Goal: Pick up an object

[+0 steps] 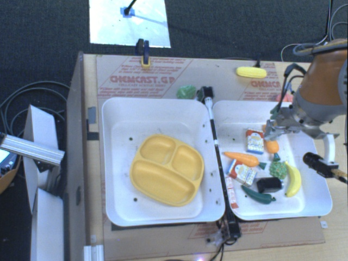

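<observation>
hand [273, 128] above orange ball [271, 146] (right bin [315, 200]).

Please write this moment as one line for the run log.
hand: low over right bin | nearest: orange piece | yellow tray: left bin

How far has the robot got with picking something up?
Nothing looks picked up yet. The gripper is down in the right bin, just above a small orange piece, so it seems to be going for that. The carrot, banana and broccoli lie untouched. Grasping and lifting are left.
</observation>
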